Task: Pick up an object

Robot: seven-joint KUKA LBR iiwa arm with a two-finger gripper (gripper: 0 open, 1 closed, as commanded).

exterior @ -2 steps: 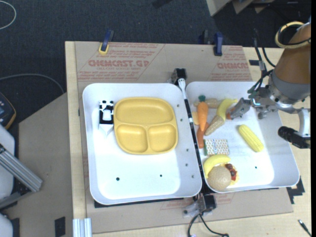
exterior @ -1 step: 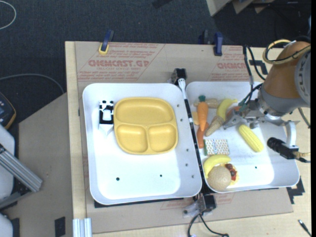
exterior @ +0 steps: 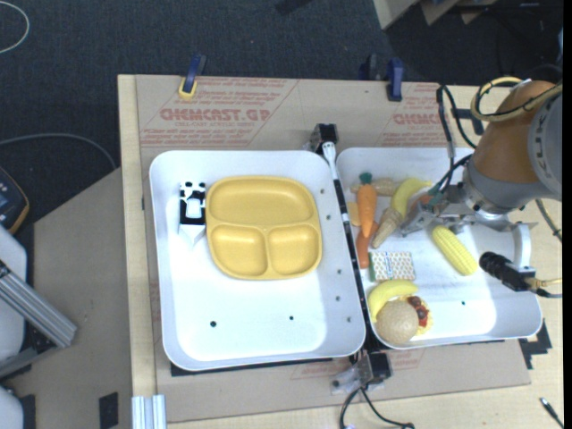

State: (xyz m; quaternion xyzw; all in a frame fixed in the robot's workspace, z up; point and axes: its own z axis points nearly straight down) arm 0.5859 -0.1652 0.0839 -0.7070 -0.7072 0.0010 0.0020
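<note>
The right bin (exterior: pixel 500 315) holds several toy foods: an orange carrot (exterior: pixel 366 206), a yellow banana (exterior: pixel 407 192), a corn cob (exterior: pixel 454 249), a tan cone (exterior: pixel 384 231), a patterned cracker (exterior: pixel 391 264), a second yellow piece (exterior: pixel 390 290) and a round tan bun (exterior: pixel 399 323). My gripper (exterior: pixel 418 215) reaches in from the right and sits low in this bin, between the banana and the corn cob, close to the cone's wide end. Nothing is visibly lifted.
The left bin (exterior: pixel 188 329) holds a yellow divided plate (exterior: pixel 264 224) and a small black-and-white object (exterior: pixel 192 206). A black part (exterior: pixel 502 271) on the arm hangs over the right bin's right side. Clamps and cables lie along the bench's back edge.
</note>
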